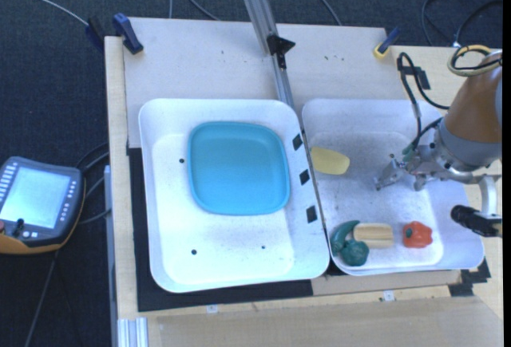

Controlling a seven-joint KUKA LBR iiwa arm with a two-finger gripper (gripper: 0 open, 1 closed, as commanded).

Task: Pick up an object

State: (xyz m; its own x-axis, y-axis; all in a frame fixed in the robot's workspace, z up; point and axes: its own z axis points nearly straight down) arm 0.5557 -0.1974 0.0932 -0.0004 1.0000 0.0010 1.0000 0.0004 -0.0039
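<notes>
Lying flat in the right bin point(367, 118), pale yellow rounded piece point(330, 160), gripper point(397, 175) nearby, fingers' state unclear.

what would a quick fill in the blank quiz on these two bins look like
1. The left bin holds a square plate coloured ____.
2. The gripper hangs over the ____ bin.
3. The wooden block lies between the green vegetable and the ____ pepper.
4. The yellow piece lies near the right bin's ____ wall.

Missing words: blue; right; red; left
</notes>
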